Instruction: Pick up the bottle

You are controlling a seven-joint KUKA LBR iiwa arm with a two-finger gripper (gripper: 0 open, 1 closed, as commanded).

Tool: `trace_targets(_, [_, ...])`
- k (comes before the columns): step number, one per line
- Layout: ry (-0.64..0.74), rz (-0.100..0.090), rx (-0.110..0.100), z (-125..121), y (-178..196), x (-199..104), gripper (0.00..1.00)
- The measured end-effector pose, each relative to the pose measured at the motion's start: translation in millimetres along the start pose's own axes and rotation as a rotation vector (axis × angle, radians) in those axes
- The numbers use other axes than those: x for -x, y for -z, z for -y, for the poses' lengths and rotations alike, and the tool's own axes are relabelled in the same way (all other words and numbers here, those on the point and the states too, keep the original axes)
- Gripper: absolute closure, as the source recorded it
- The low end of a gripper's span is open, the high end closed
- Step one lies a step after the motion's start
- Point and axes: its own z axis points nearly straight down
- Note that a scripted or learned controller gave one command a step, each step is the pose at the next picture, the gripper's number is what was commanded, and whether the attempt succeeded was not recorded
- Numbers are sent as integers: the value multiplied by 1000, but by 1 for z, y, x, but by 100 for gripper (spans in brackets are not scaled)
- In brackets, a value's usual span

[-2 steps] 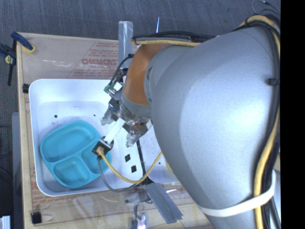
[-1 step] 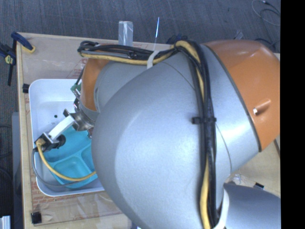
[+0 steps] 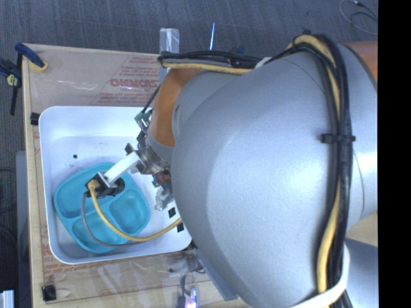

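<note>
One blue divided plate (image 3: 131,212) in white bin (image 3: 64,133), arm (image 3: 270,172) overhead, tool (image 3: 156,172) state unclear

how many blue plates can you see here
1. A light blue divided plastic plate lies in the lower left of the shallow white bin. The big grey arm covers the view's right side, so others may be hidden.

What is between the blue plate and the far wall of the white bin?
In the camera view, the stretch between the blue plate and the white bin's far wall is bare floor, but for one tiny dark speck.
</note>
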Motion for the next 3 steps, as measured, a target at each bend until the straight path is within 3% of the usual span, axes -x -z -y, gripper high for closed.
trace_targets(1, [-41, -1, 3, 71, -46, -2, 0])
trace_targets(2, [-187, -2, 2, 27, -79, -27, 0])
trace_targets(3, [-75, -4, 0, 41, -98, -21, 0])
